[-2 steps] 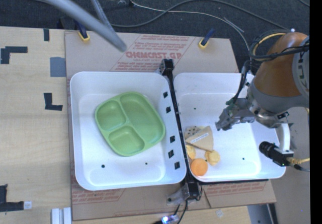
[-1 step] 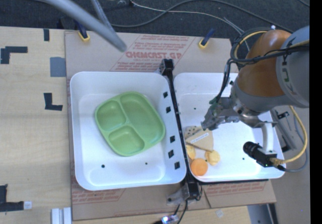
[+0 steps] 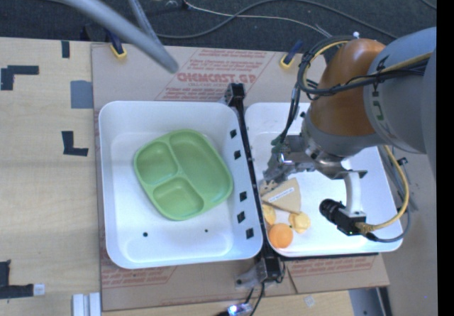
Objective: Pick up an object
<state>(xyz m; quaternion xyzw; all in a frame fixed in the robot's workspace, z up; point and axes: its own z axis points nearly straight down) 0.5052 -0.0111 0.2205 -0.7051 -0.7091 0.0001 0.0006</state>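
My gripper [image 3: 275, 171] reaches down into the right bin [image 3: 376, 236], close to its left wall. Just below its tips lies a pale yellow cheese-like wedge [image 3: 286, 199]. An orange ball [image 3: 281, 236] and a small yellow piece [image 3: 301, 221] rest nearer the front of that bin, with another yellow bit [image 3: 269, 214] against the divider. Nothing is visibly held. The arm's grey and orange wrist [image 3: 347, 94] covers the upper part of the right bin.
A green three-compartment plate [image 3: 182, 173] lies in the left bin [image 3: 117, 236]. A black divider [image 3: 245, 180] runs between the bins. Cables cross the dark floor behind the bench.
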